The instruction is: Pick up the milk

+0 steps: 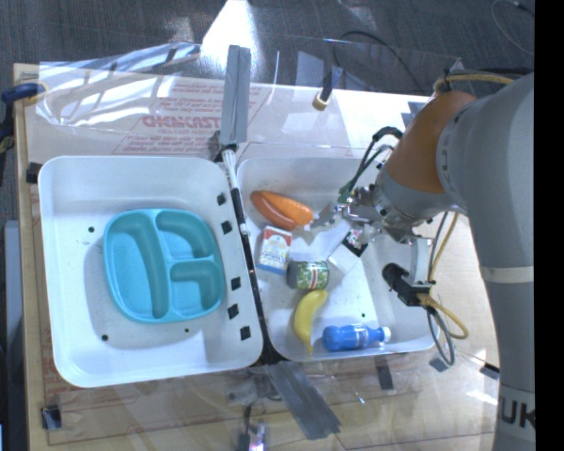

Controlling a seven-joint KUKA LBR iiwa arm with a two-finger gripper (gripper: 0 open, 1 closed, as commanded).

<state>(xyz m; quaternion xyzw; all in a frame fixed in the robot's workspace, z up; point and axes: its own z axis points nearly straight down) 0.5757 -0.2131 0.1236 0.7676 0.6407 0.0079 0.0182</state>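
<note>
The gripper (343,228) hangs low in the right bin (409,332) — whether it is open or closed cannot be told, the wrist masking it. Just to its left lies the milk (274,250), a small carton beside a green can (307,274) and below an orange carrot (282,209). Likely light, stiff-sided, crushable — best pinched across its flat faces. Its label is too small to read.

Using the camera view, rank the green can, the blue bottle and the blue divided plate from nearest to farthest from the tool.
Measured from the tool above the right bin:
1. Small green can, just below-left of it, same bin.
2. Blue plastic bottle with a white cap, at that bin's near edge.
3. Light blue divided plastic plate, across in the left bin.
</note>
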